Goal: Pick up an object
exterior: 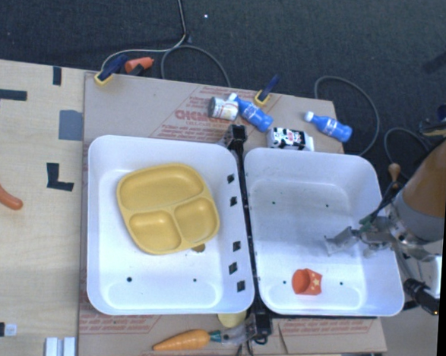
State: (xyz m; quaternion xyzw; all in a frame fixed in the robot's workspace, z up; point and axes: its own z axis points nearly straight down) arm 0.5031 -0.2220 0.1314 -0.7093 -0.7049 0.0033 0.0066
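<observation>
A small orange-red object (306, 281) lies near the front wall of the right bin (307, 172). My gripper (343, 240) reaches in from the right over that bin's right half, low above the floor, behind and to the right of the orange-red object and apart from it. Nothing shows in its grasp. In the left bin (103, 203) a yellow divided plate (167, 208) rests flat, with a small dark object (197, 248) peeking out at its front edge.
Behind the bins lie a white bottle (224, 107), two blue bottles (255, 115) (329, 128) and a black-and-white carton (290, 138). A toy carrot (183, 340) lies in front of the bins. A red sausage (3, 191) sits far left on the bench.
</observation>
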